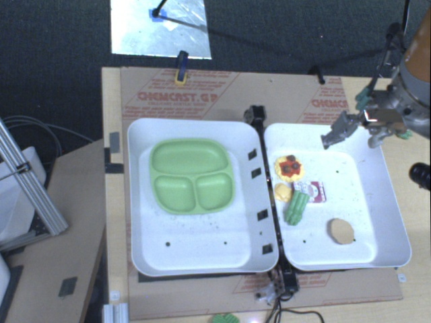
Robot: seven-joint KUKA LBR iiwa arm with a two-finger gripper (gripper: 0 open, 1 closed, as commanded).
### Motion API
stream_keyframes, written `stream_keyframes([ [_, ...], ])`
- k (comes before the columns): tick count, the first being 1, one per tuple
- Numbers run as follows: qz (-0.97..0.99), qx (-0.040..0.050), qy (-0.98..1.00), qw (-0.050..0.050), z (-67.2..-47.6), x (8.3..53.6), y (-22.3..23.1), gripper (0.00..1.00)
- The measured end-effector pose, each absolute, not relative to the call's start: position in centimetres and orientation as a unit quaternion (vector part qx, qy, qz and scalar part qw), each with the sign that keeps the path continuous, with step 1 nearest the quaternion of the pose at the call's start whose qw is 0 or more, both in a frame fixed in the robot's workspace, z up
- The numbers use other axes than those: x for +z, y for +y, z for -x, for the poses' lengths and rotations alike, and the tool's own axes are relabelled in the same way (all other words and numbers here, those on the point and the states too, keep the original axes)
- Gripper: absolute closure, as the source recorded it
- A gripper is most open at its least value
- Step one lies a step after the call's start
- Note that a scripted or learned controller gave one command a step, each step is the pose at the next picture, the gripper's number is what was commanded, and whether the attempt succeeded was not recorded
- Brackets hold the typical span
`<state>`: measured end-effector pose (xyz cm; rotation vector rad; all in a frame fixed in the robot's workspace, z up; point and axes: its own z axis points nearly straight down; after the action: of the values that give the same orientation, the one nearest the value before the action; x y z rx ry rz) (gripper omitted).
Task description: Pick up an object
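Observation:
The right bin (377, 180) holds a small pizza toy (290, 168), a yellow piece (283, 193), a green ridged toy (296, 208), a white and pink packet (316, 191) and a tan round cookie (341, 231). My gripper (355, 132) hovers over the bin's far right corner, above and to the right of the pizza toy. Its two fingers are spread apart with nothing between them.
The left bin (141, 200) holds a green divided tray (192, 175). A black divider with clips (264, 187) runs between the bins. A foil sheet (160, 19) lies beyond the bench. A metal frame (27, 187) stands at the left.

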<state>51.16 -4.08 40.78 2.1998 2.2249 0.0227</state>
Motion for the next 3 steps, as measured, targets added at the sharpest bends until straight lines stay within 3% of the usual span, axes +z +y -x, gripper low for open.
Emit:
stream_keyframes([
  [1,-0.707,0.0020,0.707,0.003,-48.6,42.8,-7.3,0.00],
  [2,-0.708,-0.0032,0.706,-0.004,-48.6,26.7,-9.4,0.00],
  [3,-0.705,-0.0016,0.709,-0.002,-56.7,12.6,-8.5,0.00],
])
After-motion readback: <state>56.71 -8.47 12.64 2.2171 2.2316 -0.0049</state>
